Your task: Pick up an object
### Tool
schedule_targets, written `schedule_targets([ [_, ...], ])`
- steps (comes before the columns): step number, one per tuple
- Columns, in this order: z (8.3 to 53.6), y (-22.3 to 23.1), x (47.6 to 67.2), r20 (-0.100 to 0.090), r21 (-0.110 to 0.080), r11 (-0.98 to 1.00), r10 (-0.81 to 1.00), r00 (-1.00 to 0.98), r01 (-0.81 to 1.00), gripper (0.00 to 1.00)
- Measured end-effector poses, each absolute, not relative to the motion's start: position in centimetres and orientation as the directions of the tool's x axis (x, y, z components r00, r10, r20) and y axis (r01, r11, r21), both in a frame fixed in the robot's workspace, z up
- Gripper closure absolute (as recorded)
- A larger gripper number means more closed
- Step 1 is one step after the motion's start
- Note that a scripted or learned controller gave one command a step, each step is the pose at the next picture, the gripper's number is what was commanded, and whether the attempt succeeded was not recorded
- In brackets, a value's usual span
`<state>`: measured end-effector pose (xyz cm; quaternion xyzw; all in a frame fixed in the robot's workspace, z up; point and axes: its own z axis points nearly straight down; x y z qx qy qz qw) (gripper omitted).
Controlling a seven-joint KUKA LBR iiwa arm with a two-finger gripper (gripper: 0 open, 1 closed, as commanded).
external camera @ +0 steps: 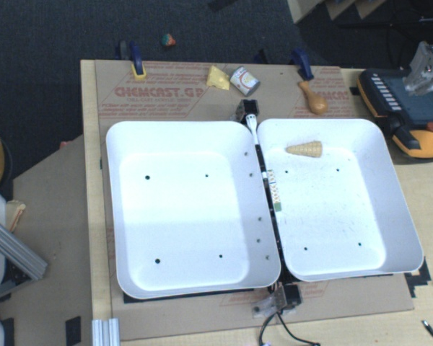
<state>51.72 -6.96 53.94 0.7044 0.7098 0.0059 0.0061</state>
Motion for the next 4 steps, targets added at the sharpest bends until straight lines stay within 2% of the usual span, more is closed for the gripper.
schedule_targets([
  [1,53.6,-1.5,47.8,0.002,-0.001,0.007,1.0,-0.007,1.0,1.0],
  [2,53.5,-1.8,47.9,0.0,-0.002,0.0,1.0,0.0,1.0,0.0],
  [3,54.6,-1.8,48.0,-0.001,0.003,0.001,1.0,-0.001,1.0,1.0],
  [4,54.6,-1.8,48.0,-0.001,0.002,0.001,1.0,-0.001,1.0,0.0],
])
